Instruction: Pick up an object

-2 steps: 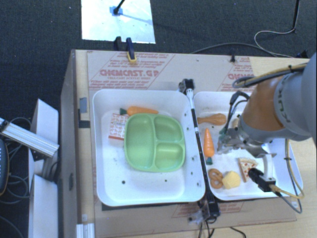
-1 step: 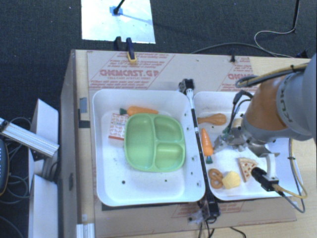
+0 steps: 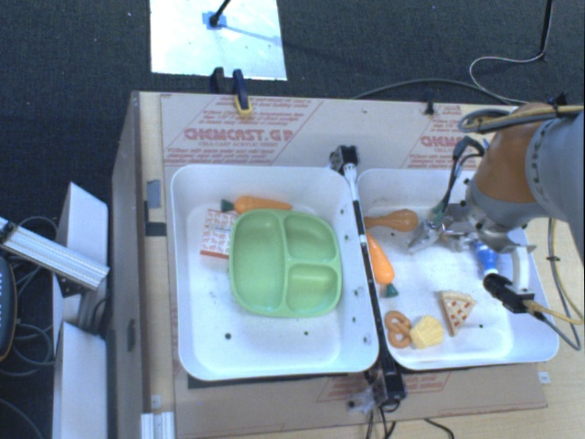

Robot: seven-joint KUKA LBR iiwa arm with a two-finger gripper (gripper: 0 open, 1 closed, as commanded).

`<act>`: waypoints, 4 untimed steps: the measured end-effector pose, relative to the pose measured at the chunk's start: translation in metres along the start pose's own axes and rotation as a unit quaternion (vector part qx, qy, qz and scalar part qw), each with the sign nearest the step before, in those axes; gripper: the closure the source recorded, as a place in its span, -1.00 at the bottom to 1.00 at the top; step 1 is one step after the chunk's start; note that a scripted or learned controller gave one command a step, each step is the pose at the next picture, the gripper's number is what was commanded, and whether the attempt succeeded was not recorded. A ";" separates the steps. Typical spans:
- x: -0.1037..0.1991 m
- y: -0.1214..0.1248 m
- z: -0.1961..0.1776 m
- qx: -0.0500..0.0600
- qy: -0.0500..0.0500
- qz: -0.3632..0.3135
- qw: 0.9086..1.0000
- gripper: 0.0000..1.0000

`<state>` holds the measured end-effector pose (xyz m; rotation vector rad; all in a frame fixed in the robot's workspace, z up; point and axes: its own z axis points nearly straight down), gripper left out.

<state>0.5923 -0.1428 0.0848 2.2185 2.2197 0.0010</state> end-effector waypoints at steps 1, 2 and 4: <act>-0.028 0.058 0.000 0.000 0.000 -0.002 1.000 -1.00; -0.044 0.055 -0.062 -0.001 0.000 -0.001 1.000 -1.00; 0.003 -0.028 0.001 0.001 0.001 -0.001 1.000 -1.00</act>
